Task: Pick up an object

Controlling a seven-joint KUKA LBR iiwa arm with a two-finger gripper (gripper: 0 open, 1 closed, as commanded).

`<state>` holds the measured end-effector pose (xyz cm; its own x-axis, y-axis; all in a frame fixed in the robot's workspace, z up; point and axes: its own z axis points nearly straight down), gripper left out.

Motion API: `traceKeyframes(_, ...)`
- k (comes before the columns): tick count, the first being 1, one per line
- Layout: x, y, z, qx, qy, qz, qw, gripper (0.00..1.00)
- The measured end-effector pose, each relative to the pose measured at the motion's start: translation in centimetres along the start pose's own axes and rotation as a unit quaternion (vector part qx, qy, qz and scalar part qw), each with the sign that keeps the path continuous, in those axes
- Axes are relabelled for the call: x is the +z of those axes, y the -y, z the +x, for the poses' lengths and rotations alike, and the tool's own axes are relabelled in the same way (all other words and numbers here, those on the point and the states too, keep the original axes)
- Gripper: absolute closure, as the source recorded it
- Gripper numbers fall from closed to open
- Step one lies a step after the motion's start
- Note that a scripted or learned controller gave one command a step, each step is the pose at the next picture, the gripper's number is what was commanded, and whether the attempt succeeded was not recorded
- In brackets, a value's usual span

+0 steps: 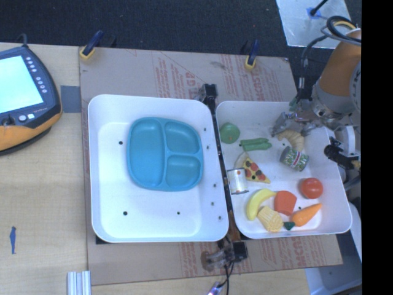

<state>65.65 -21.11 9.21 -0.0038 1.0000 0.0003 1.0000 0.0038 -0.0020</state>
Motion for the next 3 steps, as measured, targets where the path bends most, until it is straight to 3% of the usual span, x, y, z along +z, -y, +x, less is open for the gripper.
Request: traceKeyframes(3, 0.00, 0.00, 0.00, 0.000, 0.000, 0.000, 1.0000, 0.00)
